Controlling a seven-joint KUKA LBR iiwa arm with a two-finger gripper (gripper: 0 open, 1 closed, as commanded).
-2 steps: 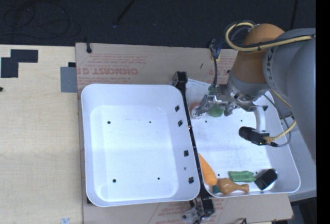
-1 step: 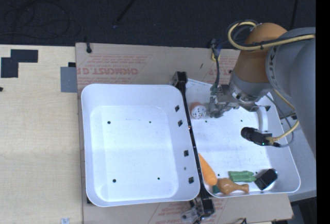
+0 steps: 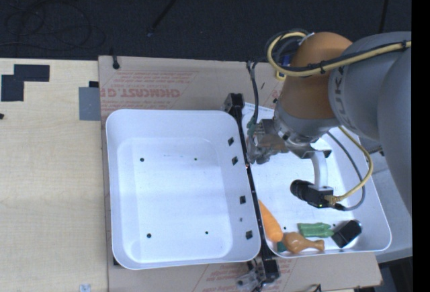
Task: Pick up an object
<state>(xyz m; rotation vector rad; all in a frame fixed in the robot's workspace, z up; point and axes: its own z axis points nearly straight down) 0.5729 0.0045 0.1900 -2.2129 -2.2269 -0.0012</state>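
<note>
My gripper (image 3: 259, 147) hangs low over the right bin (image 3: 376, 217), at its left wall beside the divider between the two bins. Nothing shows in its grasp. Along the right bin's front edge lie an orange carrot-shaped piece (image 3: 270, 220), a tan pear-like piece (image 3: 302, 242), a green piece (image 3: 314, 229) and a black block (image 3: 347, 233). All of them lie in front of the gripper and apart from it. The arm's grey body and orange band (image 3: 316, 76) cover the back of the right bin.
The left bin (image 3: 114, 150) is white with bare walls and floor. A black part on a white bracket (image 3: 310, 192) with a yellow cable hangs from the wrist above the right bin's floor. Cardboard (image 3: 168, 82) lies under both bins.
</note>
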